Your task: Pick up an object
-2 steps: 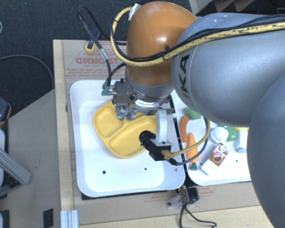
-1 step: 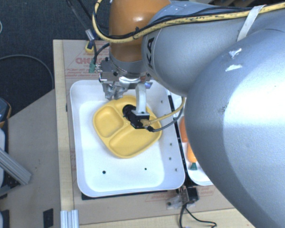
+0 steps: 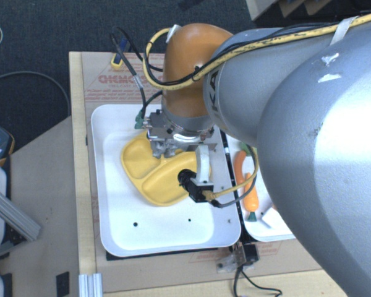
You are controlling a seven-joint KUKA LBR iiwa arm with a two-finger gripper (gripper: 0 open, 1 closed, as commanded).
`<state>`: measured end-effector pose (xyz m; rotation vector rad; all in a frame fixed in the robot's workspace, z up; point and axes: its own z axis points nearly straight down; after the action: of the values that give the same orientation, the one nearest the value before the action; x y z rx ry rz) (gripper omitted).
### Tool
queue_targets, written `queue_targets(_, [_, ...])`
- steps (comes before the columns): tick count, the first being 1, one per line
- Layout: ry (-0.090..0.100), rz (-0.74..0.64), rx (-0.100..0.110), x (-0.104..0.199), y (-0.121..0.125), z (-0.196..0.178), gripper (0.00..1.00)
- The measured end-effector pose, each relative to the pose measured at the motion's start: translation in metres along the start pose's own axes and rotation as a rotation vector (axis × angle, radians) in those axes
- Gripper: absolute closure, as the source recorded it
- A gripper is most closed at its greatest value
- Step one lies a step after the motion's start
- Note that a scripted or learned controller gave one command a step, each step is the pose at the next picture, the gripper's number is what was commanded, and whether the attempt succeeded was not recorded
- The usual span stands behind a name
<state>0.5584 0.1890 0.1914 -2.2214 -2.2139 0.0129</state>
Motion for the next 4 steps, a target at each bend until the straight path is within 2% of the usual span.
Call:
queue_targets(1, [0.004, -0.006, -0.016, 0.037, 0.06, -0.006, 1.0])
queue_targets(2, [0.002, -0.002, -0.016, 0.016, 0.108, -0.013, 1.0])
queue_targets(3, [-0.001, -0.002, 0.0, 0.005, 0.107, 0.073, 1.0])
queue_targets(4, [0.006, -0.01, -0.006, 0.039, 0.008, -0.005, 1.0])
